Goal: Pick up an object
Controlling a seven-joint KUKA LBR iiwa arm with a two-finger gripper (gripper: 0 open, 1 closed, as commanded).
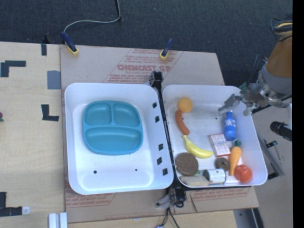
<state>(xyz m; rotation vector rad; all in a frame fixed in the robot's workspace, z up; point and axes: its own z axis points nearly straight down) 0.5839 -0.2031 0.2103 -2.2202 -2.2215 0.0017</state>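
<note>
a pale wood desk (28, 141) with a cardboard sheet (137, 68) sits on dark carpet (190, 13). at three o'clock, the tool (236, 106) hangs spread wide above the blue bottle (230, 126), gripping nothing.

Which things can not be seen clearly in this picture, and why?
- Pincer: too small and blurred in the camera view to tell whether it is open or shut.
- Small box: its printing is too small to read.
- Blue bottle: label too blurred to read.
- Items along the right bin's front wall, beside the brown disc: crowded together, so their shapes are unclear.
</note>
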